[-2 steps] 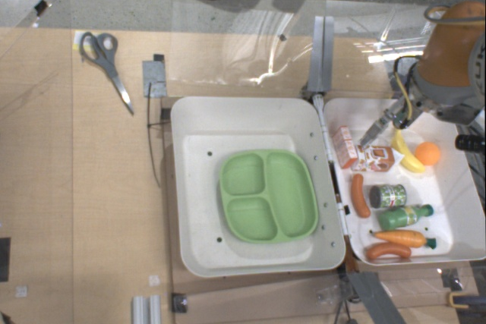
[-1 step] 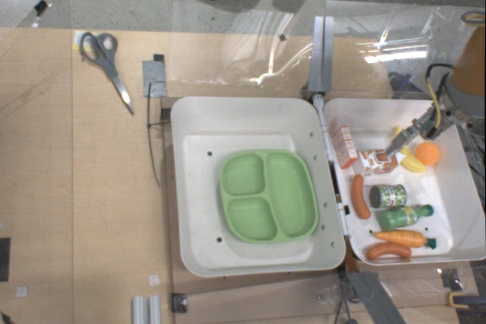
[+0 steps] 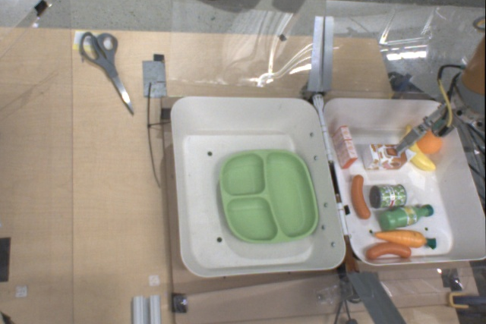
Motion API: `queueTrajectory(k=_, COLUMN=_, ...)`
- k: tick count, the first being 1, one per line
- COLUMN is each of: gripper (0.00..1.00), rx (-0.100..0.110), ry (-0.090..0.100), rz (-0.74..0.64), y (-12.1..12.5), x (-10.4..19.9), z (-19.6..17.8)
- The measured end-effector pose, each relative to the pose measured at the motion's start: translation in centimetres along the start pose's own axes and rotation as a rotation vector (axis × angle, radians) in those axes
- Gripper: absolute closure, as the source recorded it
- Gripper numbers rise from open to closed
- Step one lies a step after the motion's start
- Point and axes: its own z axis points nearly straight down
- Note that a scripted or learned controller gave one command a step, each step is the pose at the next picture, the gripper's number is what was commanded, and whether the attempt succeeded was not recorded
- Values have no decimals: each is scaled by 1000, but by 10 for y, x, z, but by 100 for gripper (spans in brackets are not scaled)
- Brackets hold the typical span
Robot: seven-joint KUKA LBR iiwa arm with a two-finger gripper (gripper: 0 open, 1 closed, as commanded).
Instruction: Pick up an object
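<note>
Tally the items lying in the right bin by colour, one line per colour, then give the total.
Orange: 3, the carrot, the orange fruit, the sausage
Green: 2, the bottle, the can
Red and white: 2, the carton, the packet
Yellow: 1, the yellow piece
Red: 1, the red sausage
Total: 9
</note>
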Motion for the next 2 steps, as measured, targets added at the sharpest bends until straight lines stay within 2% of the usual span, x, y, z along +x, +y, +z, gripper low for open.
queueTrajectory(k=1, gripper=100, rx=-11, ry=-14, rz=1, y=3, x=-4, z=-16)
queueTrajectory(k=2, gripper=100, rx=12, ry=19, rz=-235, y=-5, x=112, z=-134)
